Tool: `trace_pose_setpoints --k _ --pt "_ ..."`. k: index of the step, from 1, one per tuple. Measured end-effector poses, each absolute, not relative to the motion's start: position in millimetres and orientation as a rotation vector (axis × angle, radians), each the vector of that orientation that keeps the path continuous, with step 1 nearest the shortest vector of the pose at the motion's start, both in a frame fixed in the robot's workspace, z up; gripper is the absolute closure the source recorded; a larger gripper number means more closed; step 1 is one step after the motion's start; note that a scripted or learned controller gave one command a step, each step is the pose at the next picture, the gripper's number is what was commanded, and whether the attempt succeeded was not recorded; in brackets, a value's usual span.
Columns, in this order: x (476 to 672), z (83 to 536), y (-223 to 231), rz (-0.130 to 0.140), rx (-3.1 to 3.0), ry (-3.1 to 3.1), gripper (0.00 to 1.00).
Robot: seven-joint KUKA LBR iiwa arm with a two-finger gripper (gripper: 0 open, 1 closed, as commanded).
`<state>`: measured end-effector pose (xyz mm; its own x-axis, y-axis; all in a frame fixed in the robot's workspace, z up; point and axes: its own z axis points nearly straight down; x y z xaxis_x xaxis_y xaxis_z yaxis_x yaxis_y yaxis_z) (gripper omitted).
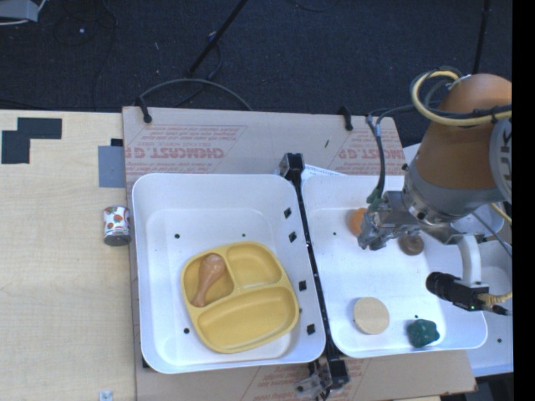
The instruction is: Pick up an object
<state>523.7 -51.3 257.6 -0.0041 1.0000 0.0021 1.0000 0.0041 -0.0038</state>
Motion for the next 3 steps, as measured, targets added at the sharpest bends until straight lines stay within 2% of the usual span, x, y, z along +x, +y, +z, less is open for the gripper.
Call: trace_pose_setpoints --k 3 --pt "545.6 219 101 0.004 -2.214 -2.224 1.0"
